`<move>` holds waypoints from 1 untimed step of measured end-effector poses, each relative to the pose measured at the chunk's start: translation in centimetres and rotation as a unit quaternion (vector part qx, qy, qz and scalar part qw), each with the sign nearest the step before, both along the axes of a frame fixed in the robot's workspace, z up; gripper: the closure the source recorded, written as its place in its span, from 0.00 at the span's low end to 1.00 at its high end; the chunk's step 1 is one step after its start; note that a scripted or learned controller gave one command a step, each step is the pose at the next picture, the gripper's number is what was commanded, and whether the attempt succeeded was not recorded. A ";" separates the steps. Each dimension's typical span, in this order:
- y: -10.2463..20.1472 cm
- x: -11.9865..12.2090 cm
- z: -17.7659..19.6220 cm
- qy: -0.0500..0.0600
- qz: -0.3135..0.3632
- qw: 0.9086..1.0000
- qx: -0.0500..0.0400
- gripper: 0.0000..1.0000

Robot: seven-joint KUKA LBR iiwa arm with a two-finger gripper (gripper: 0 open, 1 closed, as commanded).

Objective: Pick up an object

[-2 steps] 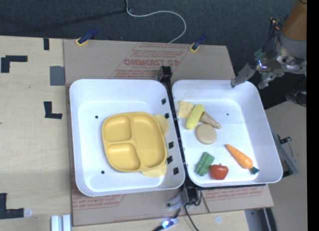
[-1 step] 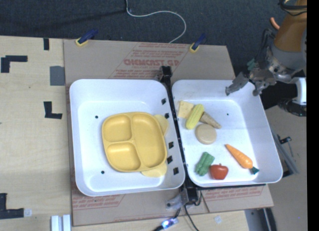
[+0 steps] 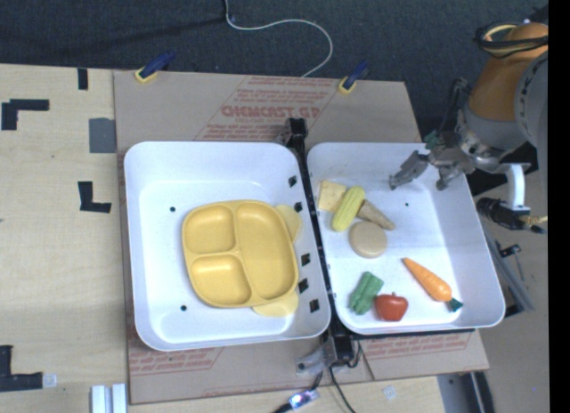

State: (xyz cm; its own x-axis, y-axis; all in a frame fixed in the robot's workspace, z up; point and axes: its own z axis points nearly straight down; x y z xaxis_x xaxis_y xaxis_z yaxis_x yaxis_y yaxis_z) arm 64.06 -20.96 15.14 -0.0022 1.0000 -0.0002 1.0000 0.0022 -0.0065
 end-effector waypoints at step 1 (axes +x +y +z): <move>-0.2 -0.7 -6.3 0.001 0.000 1.000 0.000 0.00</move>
